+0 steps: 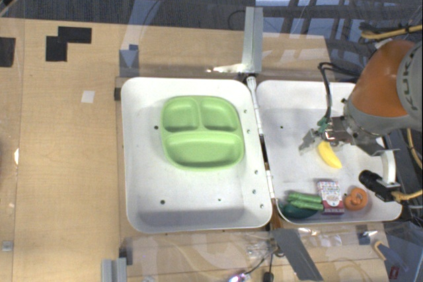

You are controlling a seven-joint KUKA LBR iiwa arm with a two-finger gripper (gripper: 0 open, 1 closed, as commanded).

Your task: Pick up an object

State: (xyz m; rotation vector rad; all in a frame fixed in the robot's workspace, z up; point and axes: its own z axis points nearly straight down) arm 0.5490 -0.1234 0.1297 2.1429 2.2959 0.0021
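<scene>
The yellow banana [330, 155] lies on the floor of the right-hand white bin [291, 109], toward its right side, tilted so that one end points up-left under the gripper and the other down-right. The gripper [322, 137] sits directly over the banana's upper end, with one grey finger [308, 140] splayed out to the left of the fruit; whether the banana is actually clamped between the fingers cannot be told, nor how wide they stand. Behind the gripper the grey arm [396, 86] with its orange band reaches in from the right edge of the scene. Nearer the camera, along the near wall of the same bin, lie a dark green vegetable-shaped piece [303, 205], a small red and white carton [330, 195] just to its right, and a round orange item [356, 199] beside the carton, all well apart from the banana. In the left white bin [142, 162] a green divided plate [201, 131] with three compartments rests flat near the middle. Both bins sit side by side on the wooden bench [59, 162].
</scene>
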